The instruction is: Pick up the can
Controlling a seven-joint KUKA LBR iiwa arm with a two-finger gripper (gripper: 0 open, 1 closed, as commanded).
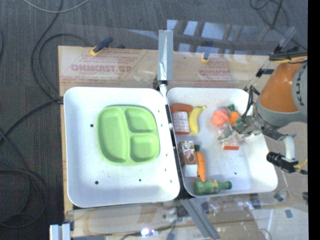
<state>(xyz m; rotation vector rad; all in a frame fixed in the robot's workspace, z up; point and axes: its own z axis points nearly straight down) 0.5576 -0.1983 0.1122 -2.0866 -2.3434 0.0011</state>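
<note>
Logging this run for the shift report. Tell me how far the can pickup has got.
Done: nothing visible yet. The can lies on its side at the right bin's left wall, beside the banana. In hand: the gripper sits over the items at the bin's right side, away from the can. Left: reaching, grasping and lifting.

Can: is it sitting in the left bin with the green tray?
No: the can lies in the right bin, against its left wall beside the banana; the green tray is in the left bin.

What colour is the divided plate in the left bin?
Light green; the divided plate shows clearly in the camera view, lying in the left bin.
</note>
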